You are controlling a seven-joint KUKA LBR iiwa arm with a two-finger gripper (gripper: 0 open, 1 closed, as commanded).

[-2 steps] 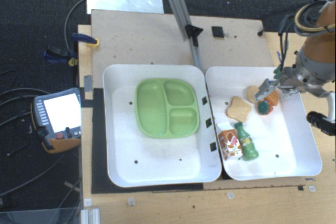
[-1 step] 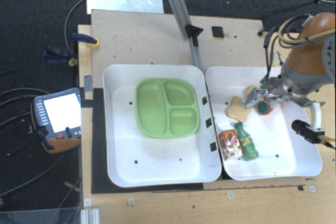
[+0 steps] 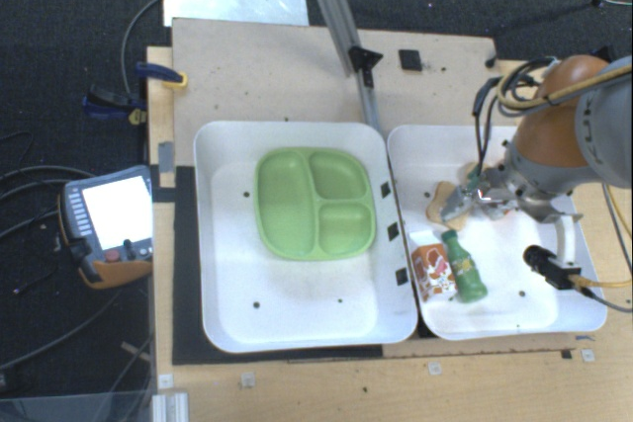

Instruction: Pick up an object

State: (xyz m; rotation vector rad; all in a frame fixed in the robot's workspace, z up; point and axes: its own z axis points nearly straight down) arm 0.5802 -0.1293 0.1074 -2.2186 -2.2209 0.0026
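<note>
The right bin (image 3: 554, 316) holds a green bottle (image 3: 465, 274), a small red and white carton (image 3: 433, 272) beside it on the left, and a tan piece (image 3: 441, 204) near the bin's left wall. My gripper (image 3: 461, 204) is low in this bin, just right of the tan piece and above the bottle's cap. Its fingers point left toward the tan piece; the arm's wrist (image 3: 549, 148) looms over the bin's right half. Nothing is visibly held between the fingers.
The left bin (image 3: 227, 301) carries a green divided plate (image 3: 316, 203). A slanted metal pole (image 3: 336, 5) crosses above the bins' shared wall. A tablet (image 3: 111, 212) lies off the bench at left, and cables trail around it.
</note>
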